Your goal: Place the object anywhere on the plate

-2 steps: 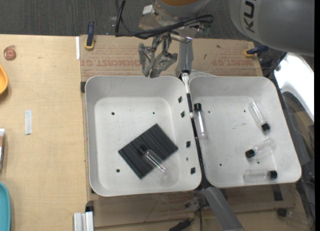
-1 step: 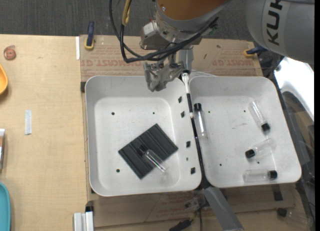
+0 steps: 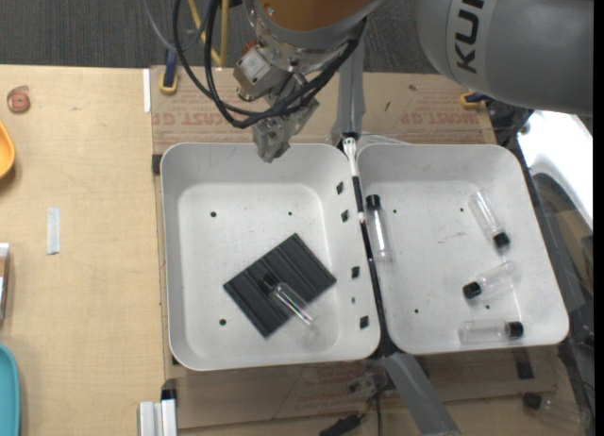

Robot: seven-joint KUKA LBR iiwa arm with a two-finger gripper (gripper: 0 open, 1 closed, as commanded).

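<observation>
Near edge of bench: tan wooden bench top [image 3: 85,330], a teal thing [image 3: 8,396] cut off at the near-left corner, a white bracket [image 3: 156,417] cut off at the bottom edge.

Left bin [image 3: 189,330]: black ribbed plate [image 3: 274,278] lies tilted in the near half, toward the near-right corner. Clear vial [image 3: 294,304] with dark cap lies on the plate's near-right edge, glass end hanging off onto the bin floor. So the object is touching the plate, partly on it.

Right bin [image 3: 444,330]: three clear vials near the right wall; one along the near wall [image 3: 491,332], one just above it [image 3: 491,281], one further back [image 3: 490,218]. A fourth vial [image 3: 377,228] lies against the left wall, by the seam between bins. Glass is hard to read against the white; mostly the black caps show.

Left side of bench: small white strip [image 3: 53,231], orange thing [image 3: 5,151] cut off at the left edge, a small round reddish disc [image 3: 18,100] near the far-left corner.

Behind bins: cardboard sheet [image 3: 415,109] with reddish print, upside down, not readable. Dark ribbed floor or mat [image 3: 75,9] beyond.

Gripper [image 3: 274,146] hangs above the far rim of the left bin, well apart from plate and vial. Cannot tell jaw state; the tip is a small grey blur under the cables [image 3: 189,66]. Arm [image 3: 510,28] cut off at top, "KU" readable on the grey housing.
</observation>
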